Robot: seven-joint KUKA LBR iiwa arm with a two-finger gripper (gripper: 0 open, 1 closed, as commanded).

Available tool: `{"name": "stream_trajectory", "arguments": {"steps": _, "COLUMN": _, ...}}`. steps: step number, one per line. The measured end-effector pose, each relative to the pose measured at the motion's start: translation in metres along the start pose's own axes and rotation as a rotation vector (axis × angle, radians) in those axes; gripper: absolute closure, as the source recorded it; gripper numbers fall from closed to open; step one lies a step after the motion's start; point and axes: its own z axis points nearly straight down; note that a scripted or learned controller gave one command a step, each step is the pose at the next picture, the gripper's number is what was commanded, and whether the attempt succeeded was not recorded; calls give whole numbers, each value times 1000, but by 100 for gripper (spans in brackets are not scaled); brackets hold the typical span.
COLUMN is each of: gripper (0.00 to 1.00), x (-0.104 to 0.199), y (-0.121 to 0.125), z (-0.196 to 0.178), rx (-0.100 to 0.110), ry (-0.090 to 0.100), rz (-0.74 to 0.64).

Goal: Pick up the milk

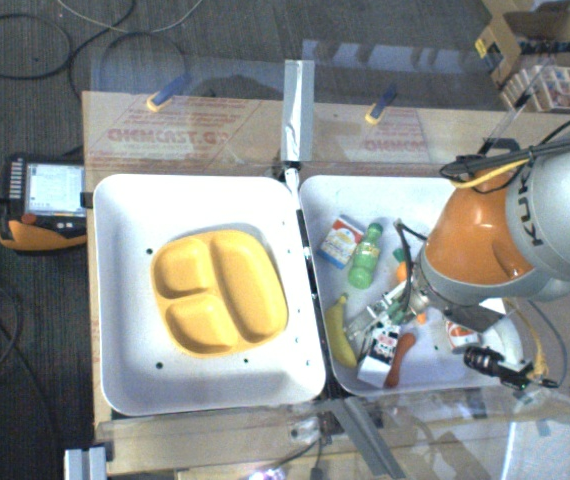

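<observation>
Near edge, R bin (315,208): gripper (397,320) low among clutter, jaw state can't tell. Small carton (378,357) at its 7 o'clock, beside banana (340,333). Farther: green bottle (365,256) at 11 o'clock; milk carton (340,242) just beyond, touching bottle. L bin (115,298): yellow divided tray (220,290).

The gripper (393,313) hangs low in the right bin (315,208), above a white carton (377,356) beside a banana (339,333); a yellow tray (221,290) fills the left bin (115,268).
</observation>
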Motion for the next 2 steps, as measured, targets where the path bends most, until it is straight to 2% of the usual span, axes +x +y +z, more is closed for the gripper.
{"name": "stream_trajectory", "arguments": {"steps": 1, "gripper": 0, "x": 61, "y": 33, "z": -81, "rx": 28, "ry": 11, "rz": 313}}
{"name": "stream_trajectory", "arguments": {"steps": 2, "gripper": 0, "x": 2, "y": -11, "z": -23, "rx": 28, "ry": 13, "rz": 195}}
